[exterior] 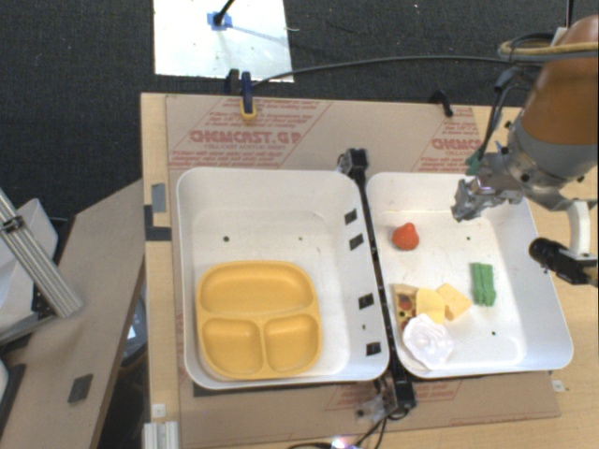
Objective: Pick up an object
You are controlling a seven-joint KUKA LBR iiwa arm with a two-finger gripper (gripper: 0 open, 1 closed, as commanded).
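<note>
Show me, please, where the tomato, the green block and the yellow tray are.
tomato point(405, 237): camera view, middle of its red body.
green block point(483, 283): camera view, middle of its top face.
yellow tray point(257, 288): camera view, floor of its large compartment.

The arm point(562, 92) is cut off by the right edge, and its fingers point(465, 204) are too small to tell apart.

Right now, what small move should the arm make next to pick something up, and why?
Probably shift the gripper toward the near-left and lower it over the red object. It hovers at the far side of the right bin with nothing in its fingers, and that object sits nearest, apart from the others.
</note>
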